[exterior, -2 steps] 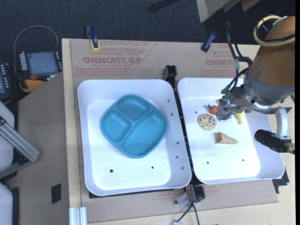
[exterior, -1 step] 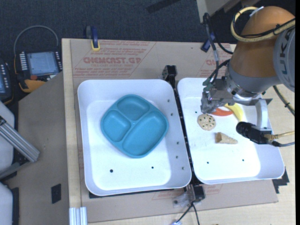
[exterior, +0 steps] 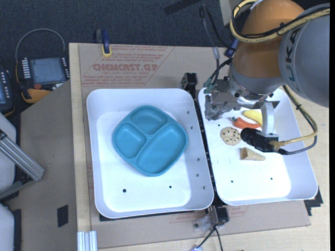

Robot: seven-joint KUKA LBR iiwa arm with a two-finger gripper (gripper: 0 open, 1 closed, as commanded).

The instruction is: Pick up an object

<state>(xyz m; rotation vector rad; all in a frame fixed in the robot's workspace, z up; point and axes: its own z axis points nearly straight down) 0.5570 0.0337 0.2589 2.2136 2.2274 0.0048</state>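
Claw (exterior: 215, 109) first: mine hangs low over the right-hand shallow white plastic bin (exterior: 272, 190), at about ten o'clock within it, close to the wall it shares with its neighbour. My grey arm with its orange band (exterior: 261, 33) comes down from the one o'clock corner of the view and covers the far end of that bin. Whether the claw is spread or pinched, I cannot tell from this slant, and nothing can be seen caught in it.

Just at four o'clock from the claw lies a small round tan biscuit with dark specks (exterior: 230, 136). Beyond it, toward three o'clock, sit an orange carrot-shaped piece (exterior: 245, 123) and a yellow banana-shaped piece (exterior: 254, 115), the two touching or nearly so, with the yellow one partly under my wrist gear. A pale tan wedge (exterior: 252, 154) rests at five o'clock from the biscuit, apart from it. A black cylinder on a yellow cable (exterior: 257, 140) hangs over the bin between the carrot piece and the wedge.

The left-hand white bin (exterior: 104, 192) holds a blue plastic plate with three compartments (exterior: 150, 139), lying flat near its middle. Both bins sit on a brown board-topped desk (exterior: 84, 77).
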